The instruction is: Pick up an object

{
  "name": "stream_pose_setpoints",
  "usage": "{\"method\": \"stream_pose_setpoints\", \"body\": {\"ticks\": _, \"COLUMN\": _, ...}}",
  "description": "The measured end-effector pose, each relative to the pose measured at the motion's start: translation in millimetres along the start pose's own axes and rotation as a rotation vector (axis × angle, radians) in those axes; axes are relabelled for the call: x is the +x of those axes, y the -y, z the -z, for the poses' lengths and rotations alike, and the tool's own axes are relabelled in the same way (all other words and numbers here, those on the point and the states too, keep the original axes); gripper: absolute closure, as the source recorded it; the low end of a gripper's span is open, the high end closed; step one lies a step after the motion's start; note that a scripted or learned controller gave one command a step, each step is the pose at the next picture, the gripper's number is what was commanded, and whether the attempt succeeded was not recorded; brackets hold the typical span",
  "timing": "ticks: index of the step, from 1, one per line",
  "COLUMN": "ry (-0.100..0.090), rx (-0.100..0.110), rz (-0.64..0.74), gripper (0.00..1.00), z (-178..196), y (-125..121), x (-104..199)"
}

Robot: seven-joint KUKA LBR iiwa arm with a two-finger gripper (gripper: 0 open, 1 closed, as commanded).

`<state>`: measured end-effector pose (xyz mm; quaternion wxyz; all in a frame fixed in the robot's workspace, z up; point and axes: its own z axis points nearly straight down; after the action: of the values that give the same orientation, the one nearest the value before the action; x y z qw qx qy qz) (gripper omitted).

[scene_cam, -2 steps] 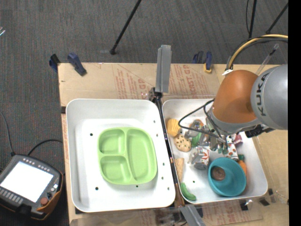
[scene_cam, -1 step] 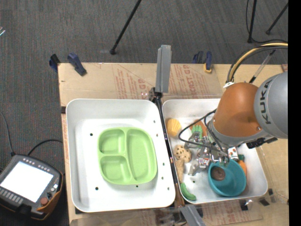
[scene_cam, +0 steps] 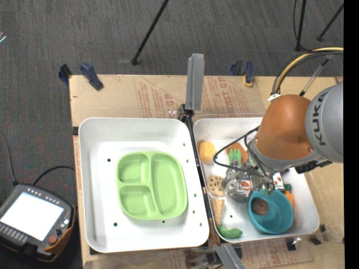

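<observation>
My gripper (scene_cam: 239, 187) is low inside the right bin (scene_cam: 224, 129), under the orange wrist band, in the middle of a cluster of toy food. A cookie (scene_cam: 215, 185) lies just left of it and a teal bowl (scene_cam: 272, 212) with a brown piece inside sits just to its right. An orange and green carrot-like toy (scene_cam: 236, 154) lies behind the gripper. A yellow piece (scene_cam: 206, 149) rests near the bin's left wall. A waffle cone (scene_cam: 217, 208) and a green piece (scene_cam: 230, 232) lie toward the front. The arm hides part of the bin.
The left bin (scene_cam: 95, 136) holds a green three-compartment plate (scene_cam: 151, 185). A small red and white item (scene_cam: 279, 180) and an orange piece (scene_cam: 289, 197) sit by the bowl's far rim. A grey post (scene_cam: 194, 86) stands behind the divider. A teach pendant (scene_cam: 35, 217) lies on the floor at left.
</observation>
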<state>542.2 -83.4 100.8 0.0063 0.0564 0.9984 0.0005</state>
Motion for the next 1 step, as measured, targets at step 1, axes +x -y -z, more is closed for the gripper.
{"method": "stream_pose_setpoints", "body": {"ticks": 1, "ry": -0.004, "rx": 0.000, "rz": -0.050, "gripper": 1.00, "z": 90.7, "y": -18.4, "x": 49.9}}
